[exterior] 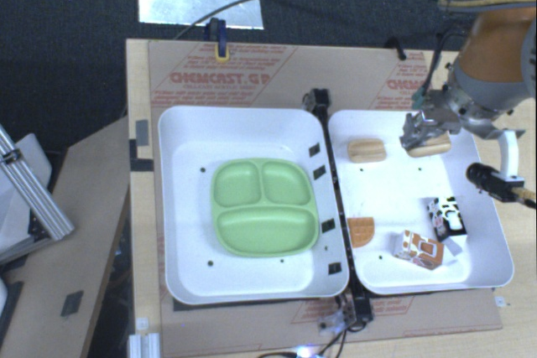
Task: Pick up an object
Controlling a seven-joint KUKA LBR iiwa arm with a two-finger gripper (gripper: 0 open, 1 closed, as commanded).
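Note:
My gripper [417, 132] hangs over the far part of the right bin [495, 264], directly above a tan bread-like block [433, 149] that pokes out beneath it. A second tan block [367, 150] lies just to its left. Nearer the front of that bin are an orange wedge [362, 231], a brown-and-white carton [419, 249] and a black-and-white carton [445, 218]. Whether the gripper touches the block under it is hidden by the wrist.
The left bin [180, 180] holds a green divided plate [264, 207]. Black clips run along the divider [327, 180] between the bins. The arm's orange band and grey wrist [495, 54] loom over the right bin's far right corner.

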